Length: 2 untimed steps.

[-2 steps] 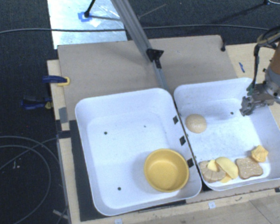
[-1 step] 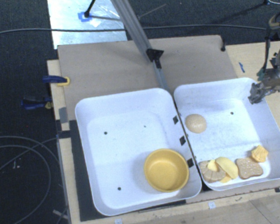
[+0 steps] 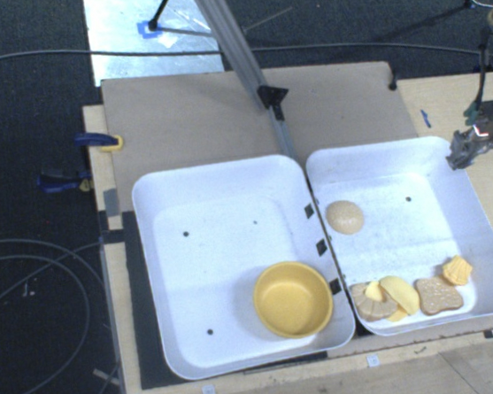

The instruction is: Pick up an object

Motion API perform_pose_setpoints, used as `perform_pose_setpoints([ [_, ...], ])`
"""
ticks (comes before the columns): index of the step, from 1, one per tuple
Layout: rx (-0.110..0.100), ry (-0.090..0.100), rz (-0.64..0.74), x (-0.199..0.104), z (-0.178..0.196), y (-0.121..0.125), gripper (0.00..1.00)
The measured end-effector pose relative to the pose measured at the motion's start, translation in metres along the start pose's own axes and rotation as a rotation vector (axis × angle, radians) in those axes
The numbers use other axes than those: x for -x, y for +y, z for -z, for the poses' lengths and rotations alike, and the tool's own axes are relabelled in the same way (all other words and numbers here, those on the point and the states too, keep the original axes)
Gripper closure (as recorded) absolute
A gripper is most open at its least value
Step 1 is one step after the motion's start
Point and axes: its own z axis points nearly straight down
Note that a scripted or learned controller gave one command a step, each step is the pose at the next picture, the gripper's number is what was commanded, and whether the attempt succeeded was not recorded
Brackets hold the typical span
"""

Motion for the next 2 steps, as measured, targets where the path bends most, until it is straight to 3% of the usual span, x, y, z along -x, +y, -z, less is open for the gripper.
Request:
perform_pose_setpoints([
  [2, -0.007, 0.005, 0.004, -0.109, -0.024, -0.020, 1.00],
])
